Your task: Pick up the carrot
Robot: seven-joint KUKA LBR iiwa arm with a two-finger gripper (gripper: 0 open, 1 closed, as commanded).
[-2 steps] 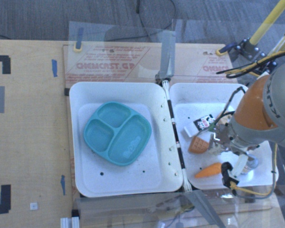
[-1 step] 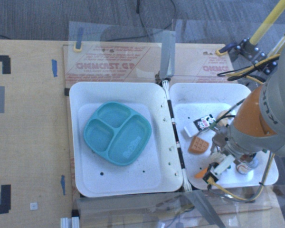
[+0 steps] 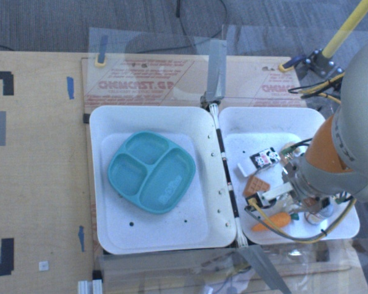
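The carrot (image 3: 276,221) is an orange piece lying near the front edge of the right bin (image 3: 267,122). The gripper (image 3: 289,208) hangs low over it, right above the carrot's right end, below the grey wrist and its orange band. The arm covers the right side of this bin, so I cannot make out whether anything is between the fingers.
A brown waffle-like piece (image 3: 256,183) and a small black-and-white item (image 3: 264,158) lie just behind the carrot. Small pieces sit by the bin's front right corner (image 3: 316,217). The left bin (image 3: 104,122) bears a teal divided plate (image 3: 151,171).
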